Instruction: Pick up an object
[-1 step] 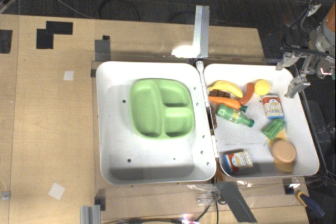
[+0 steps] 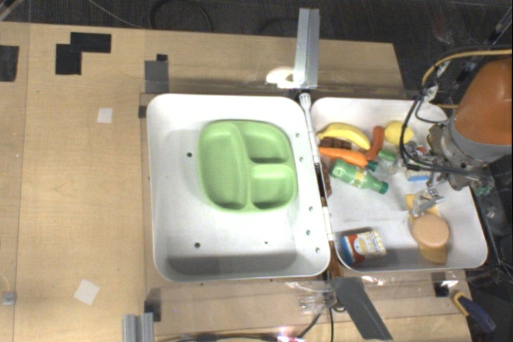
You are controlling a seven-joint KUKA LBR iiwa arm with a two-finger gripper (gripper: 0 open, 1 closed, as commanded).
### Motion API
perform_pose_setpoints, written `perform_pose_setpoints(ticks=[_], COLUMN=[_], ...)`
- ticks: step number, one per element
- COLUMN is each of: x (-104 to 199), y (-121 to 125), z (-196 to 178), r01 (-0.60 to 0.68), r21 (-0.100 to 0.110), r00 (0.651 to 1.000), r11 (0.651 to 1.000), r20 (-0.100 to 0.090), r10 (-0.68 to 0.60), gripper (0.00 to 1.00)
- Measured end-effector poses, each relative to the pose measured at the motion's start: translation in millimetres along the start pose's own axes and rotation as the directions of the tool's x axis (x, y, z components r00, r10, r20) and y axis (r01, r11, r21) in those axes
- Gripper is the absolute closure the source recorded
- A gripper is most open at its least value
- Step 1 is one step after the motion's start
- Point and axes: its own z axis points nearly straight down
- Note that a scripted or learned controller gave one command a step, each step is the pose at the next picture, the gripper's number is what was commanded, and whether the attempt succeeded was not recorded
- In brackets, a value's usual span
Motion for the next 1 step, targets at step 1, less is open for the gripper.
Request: perform_pose_setpoints(ticks=[1], x=[-69.8], y=[58.3], z=[8.8], r01=[0.124], r21=[0.004], r00=[0.992], r11=[0.992], r20=[-0.002], r10=[-0.124], gripper=[0.0])
